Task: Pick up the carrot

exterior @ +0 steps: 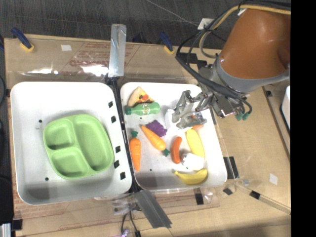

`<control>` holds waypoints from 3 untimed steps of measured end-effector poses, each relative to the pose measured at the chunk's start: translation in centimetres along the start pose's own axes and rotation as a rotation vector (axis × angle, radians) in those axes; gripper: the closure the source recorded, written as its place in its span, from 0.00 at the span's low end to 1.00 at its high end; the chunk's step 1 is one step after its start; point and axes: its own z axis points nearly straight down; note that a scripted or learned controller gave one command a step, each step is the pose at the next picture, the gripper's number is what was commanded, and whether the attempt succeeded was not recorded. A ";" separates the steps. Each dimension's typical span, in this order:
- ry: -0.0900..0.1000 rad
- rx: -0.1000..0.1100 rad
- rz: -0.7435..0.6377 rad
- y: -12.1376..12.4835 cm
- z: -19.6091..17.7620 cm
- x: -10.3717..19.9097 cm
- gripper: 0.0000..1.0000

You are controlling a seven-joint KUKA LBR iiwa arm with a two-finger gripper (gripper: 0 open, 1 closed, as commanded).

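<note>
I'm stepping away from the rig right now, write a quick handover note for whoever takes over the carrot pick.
Gripper: hanging over the upper right part of the right bin, nothing seen between its fingers; whether they are open or shut can't be told.
Carrots: two in the right bin. One carrot by the left wall, lying lengthwise. The other carrot mid-bin, slanted, just below the purple grapes.
Done: no carrot lifted.
Left: move the gripper down-left to one carrot, grasp it and lift.
The left bin holds the green divided plate.
</note>
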 end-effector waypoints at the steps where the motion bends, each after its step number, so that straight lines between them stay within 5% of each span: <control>1: 0.012 -0.011 -0.228 4.5 9.1 0.6 1.00; 2: 0.010 -0.009 -0.347 3.1 9.2 1.2 1.00; 3: 0.009 -0.011 -0.379 6.0 12.0 1.2 1.00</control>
